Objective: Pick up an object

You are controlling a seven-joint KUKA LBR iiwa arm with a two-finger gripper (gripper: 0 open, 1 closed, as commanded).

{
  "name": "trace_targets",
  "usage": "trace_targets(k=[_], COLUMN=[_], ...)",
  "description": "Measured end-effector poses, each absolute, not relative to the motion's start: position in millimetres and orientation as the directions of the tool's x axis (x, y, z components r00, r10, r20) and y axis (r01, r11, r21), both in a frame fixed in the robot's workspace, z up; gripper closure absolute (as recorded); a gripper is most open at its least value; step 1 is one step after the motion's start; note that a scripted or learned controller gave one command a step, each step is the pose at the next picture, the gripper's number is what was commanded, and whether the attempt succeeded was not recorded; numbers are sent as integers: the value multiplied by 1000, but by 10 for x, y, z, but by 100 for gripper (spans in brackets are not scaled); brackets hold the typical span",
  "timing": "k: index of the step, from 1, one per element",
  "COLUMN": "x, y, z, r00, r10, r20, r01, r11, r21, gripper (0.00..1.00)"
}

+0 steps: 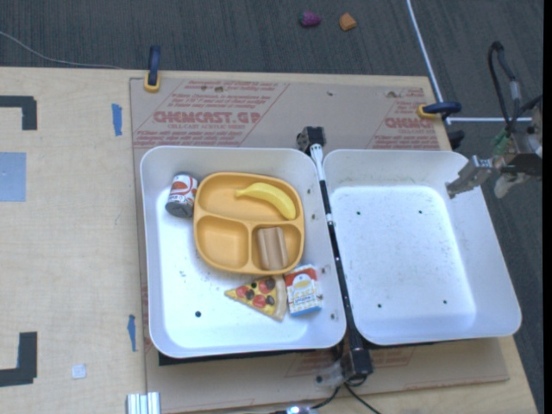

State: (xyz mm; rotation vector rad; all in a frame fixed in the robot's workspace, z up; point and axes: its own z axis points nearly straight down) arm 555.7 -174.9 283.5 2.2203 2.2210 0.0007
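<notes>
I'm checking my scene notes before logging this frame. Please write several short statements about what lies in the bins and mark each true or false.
1. The banana lies in the yellow tray. True.
2. The can lies in the right bin. False: it is in the left bin, beside the tray.
3. The pizza slice sits below the tray in the view, next to the small carton. True.
4. The tool is over the left bin. False: it is at the right bin's far right edge.
5. The tray has one undivided space. False: it has three compartments.
</notes>
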Motion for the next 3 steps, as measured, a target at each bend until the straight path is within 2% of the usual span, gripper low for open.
trace_targets(k=[1,3], x=[5192,5197], y=[-2035,-2032], z=[2204,2207], r00=[0,0], r10=[1000,1000], r20=[-1,-1], r01=[1000,1000], r11=[0,0], r21=[0,1], gripper=[0,0])
